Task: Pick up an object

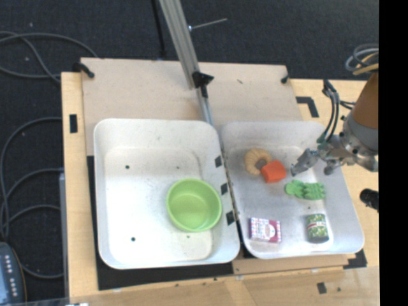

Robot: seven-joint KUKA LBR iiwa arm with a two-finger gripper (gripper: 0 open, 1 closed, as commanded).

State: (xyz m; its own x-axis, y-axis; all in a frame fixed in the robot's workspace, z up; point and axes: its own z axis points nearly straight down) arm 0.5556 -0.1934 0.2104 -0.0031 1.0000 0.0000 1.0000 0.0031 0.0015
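Green toy (305,189) lies in the right bin (354,225), long axis left-right, just below-left of our gripper (314,162), whose fingers look spread with nothing between them.

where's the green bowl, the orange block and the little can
green bowl (194,204), camera view, on its inner floor, left bin
orange block (274,171), camera view, on its top face, right bin
little can (317,227), camera view, on its green label, right bin
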